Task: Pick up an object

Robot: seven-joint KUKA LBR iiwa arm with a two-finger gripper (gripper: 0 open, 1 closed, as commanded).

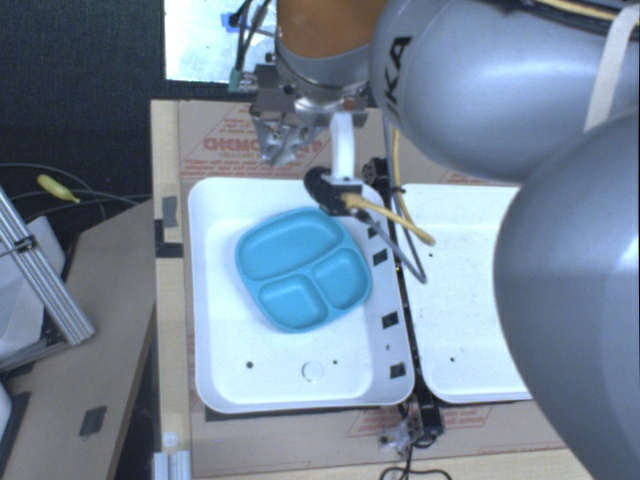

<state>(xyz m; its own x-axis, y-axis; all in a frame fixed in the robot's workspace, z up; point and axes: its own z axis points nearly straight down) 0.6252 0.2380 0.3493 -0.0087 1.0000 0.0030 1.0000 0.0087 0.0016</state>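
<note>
A blue plate (302,268) with three compartments lies flat in the left white bin (228,373), in its far half. My gripper (287,148) hangs above the cardboard just beyond the left bin's far rim, higher than the plate and toward its far side. Nothing is seen in it. The plate rests untouched, and its far right corner is partly covered by the wrist hardware.
The right white bin (470,298) lies beside the left one, much of it covered by the grey arm (500,78). A small round mark (313,371) sits on the left bin's floor near its front. Brown cardboard (215,143) lies under both bins.
</note>
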